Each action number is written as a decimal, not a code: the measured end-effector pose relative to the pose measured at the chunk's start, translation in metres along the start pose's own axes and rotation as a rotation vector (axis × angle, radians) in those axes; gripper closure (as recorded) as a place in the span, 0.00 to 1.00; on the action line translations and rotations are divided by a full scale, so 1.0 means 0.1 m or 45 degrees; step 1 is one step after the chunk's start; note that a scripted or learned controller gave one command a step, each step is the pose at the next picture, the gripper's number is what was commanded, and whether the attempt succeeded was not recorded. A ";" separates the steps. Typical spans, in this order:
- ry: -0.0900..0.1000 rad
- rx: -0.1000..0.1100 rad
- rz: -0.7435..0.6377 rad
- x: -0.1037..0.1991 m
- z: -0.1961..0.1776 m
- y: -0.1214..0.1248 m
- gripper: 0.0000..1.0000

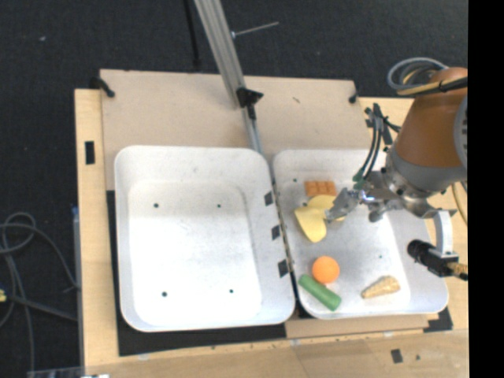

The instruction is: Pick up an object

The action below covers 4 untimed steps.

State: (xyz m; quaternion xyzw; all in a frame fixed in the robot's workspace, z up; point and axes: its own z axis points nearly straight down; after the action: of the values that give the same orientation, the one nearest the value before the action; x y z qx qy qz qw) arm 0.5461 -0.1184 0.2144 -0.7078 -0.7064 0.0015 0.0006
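Several small objects lie in the right bin: an orange waffle-like piece near its back left, a pale yellow piece just below that, an orange ball, a green cylinder at the front left, and a tan wedge at the front right. My gripper hangs low over the bin, right against the yellow piece's right edge. The arm's grey and orange wrist rises behind it to the right.
The left bin sits beside the right one, with a divider strip between them. A slanted metal rail rises from the back of the bench. Cables lie on the floor at the left.
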 end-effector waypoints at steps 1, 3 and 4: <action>0.001 0.003 0.001 0.00 0.62 0.02 0.00; -0.001 -0.015 -0.006 -0.02 -0.16 0.03 1.00; -0.001 -0.002 0.003 -0.03 0.04 0.03 1.00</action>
State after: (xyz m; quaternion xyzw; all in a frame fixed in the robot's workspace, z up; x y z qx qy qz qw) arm 0.5489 -0.1218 0.2099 -0.7088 -0.7054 0.0010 -0.0002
